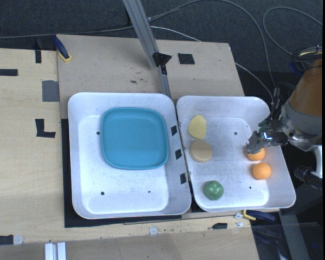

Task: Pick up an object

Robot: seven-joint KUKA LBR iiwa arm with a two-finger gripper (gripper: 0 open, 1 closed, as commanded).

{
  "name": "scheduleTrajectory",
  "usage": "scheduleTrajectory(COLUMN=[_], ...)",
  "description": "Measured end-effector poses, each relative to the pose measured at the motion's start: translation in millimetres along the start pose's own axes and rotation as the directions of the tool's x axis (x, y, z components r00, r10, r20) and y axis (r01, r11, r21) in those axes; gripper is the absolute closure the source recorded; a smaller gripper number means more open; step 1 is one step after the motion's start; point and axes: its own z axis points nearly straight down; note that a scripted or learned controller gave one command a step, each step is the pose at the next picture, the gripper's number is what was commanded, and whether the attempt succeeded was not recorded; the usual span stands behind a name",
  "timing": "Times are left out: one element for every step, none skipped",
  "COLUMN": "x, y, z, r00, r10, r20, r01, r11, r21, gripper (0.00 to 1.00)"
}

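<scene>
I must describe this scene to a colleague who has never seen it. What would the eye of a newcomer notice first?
The large square turquoise plastic plate lying in the left white bin stands out most. In the right white bin, the gripper is directly above one small orange ball near the right wall, with a second orange ball just in front of it. A pale yellow rounded piece, a beige round piece and a green ball line up along that bin's left side.

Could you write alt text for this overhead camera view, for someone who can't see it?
A robot arm's gripper hangs just above an orange ball at the right side of the right bin, which also holds a second orange ball, two yellowish pieces and a green ball. The left bin holds a blue plate.
</scene>
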Motion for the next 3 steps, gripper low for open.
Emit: scheduleTrajectory(x=[-4,45,99], y=[-2,18,33], z=[-43,-50,-52], r00=[1.0,1.0,1.0], r10=[0.0,-0.004,-0.004], r20=[0.0,-0.002,-0.002], r01=[0.0,0.004,0.004], r11=[1.0,1.0,1.0], r21=[0.001,0.005,0.005], gripper=[1.0,1.0,1.0])
